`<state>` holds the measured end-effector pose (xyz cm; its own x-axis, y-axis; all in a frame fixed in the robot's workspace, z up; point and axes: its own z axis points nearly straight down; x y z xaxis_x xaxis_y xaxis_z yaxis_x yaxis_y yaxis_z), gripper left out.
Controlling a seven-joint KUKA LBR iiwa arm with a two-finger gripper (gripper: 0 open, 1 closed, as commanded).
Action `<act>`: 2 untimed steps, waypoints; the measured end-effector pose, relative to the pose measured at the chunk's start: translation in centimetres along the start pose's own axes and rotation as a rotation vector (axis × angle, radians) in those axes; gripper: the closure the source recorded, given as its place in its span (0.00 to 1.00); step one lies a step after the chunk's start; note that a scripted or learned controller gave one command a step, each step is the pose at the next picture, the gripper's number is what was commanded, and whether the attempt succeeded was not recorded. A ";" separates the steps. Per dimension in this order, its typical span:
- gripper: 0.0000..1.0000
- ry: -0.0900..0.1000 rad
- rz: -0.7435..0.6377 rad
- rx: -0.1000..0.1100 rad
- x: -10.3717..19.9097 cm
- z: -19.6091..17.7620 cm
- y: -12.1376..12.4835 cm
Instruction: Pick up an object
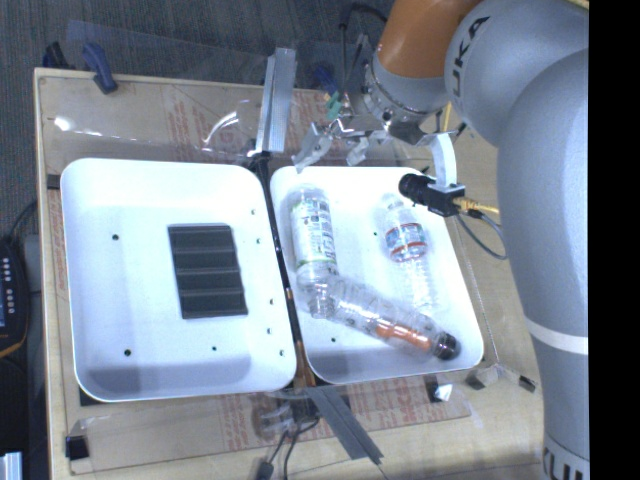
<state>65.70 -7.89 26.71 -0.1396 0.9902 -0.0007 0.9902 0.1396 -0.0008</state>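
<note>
Right bin (460, 268) held three clear plastic bottles. Bottle with white-green label (312, 236) lay along the bin's left wall, roughly 12-to-6, cap end toward 6. Bottle with red-white label (408, 251) lay at the bin's 2 o'clock area, tilted a bit, well apart from the first. Third one, the bottle with orange contents (385, 323), lay across the 6 o'clock end, dark cap pointing to 4, its other end touching or just beside the bottom of the white-green one; couldn't tell which.

Gripper (338, 140) sat at 12 o'clock of the right bin, over the rim, near the divider between the bins. Fingers were spread, nothing between them. None of the bottles was in contact with it.

Left bin (90, 268) carried one black ribbed block (207, 270), near centre, long axis 12-to-6.

Arm (520, 118) filled the 1-to-5 side, orange band (425, 18) at 12–1. A black cylindrical fitting (430, 194) hung off a white bracket over the right bin's 1 o'clock corner.
</note>
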 end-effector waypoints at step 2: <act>0.00 -0.001 -0.152 -0.002 -1.6 12.8 -4.5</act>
<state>61.47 -10.11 13.87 -0.2880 0.9576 -0.0013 0.9576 0.2880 0.0014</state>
